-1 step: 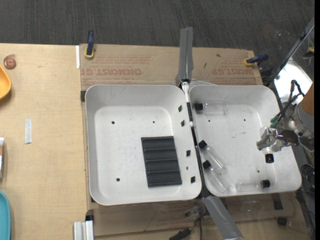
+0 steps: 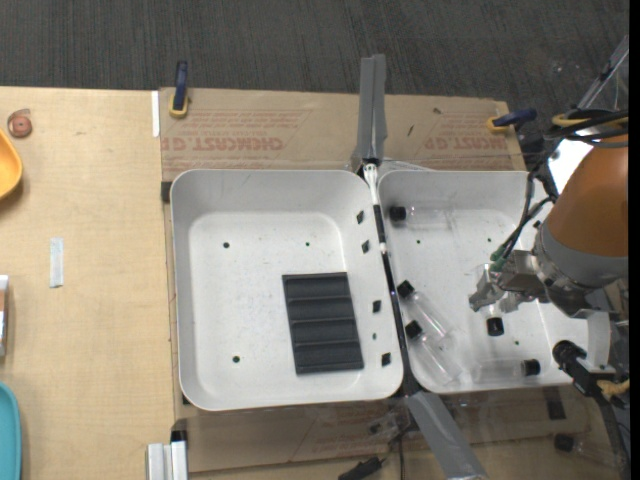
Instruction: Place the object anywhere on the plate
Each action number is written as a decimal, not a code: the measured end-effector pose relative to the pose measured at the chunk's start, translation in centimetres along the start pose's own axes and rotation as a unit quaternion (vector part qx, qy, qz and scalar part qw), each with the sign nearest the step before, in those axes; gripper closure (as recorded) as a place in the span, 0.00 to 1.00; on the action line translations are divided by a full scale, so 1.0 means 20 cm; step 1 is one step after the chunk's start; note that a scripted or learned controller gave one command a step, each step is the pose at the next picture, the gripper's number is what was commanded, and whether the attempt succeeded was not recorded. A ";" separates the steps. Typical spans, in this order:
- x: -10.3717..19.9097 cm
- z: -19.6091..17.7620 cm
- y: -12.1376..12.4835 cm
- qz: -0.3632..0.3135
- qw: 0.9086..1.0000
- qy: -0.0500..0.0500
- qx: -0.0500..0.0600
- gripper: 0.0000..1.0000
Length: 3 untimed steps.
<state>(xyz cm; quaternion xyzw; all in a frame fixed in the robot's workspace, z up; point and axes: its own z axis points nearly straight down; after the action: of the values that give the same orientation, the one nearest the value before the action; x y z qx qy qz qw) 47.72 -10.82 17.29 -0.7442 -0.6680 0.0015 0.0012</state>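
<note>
The clear object (image 2: 428, 330), as far as we can make out, is the see-through piece lying on the floor of the right bin (image 2: 455, 238), near its front-left corner and close to the wall shared w/ the left bin (image 2: 240, 298); it's faint against the white, so we can't tell its exact shape or whether it lies flat. The likely target is the dark ribbed plate (image 2: 322, 323), flat in the left bin, towards the front-right, just across the divider from the object; we judge that layout makes for a short carry, pick bin one side, place bin the other. The gripper (image 2: 493, 294) hangs over the middle of the right bin, to the right of the object and a bit further back; near but apart, nothing touching as far as we see. Whether it is open or closed we cannot tell, the wrist hardware hides that end; we see nothing gripped in it, and the object sits on the bin floor, so we judge the pick not yet done. A small black piece (image 2: 494, 326) lies just in front of the gripper, approx. between it and the bin's front; the arm (image 2: 600, 218) comes in over the right rim.
</note>
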 end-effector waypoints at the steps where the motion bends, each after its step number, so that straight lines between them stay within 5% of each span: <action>1: 0.43 -0.09 0.25 -0.041 0.999 -0.001 0.000 1.00; 2: 0.87 -0.09 0.24 -0.010 1.000 -0.001 0.000 1.00; 3: 1.10 -0.12 0.11 0.032 0.999 -0.002 0.001 1.00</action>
<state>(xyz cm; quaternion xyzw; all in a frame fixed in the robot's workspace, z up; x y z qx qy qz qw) 52.29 10.87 19.58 -0.7653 -0.6437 0.0030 0.0005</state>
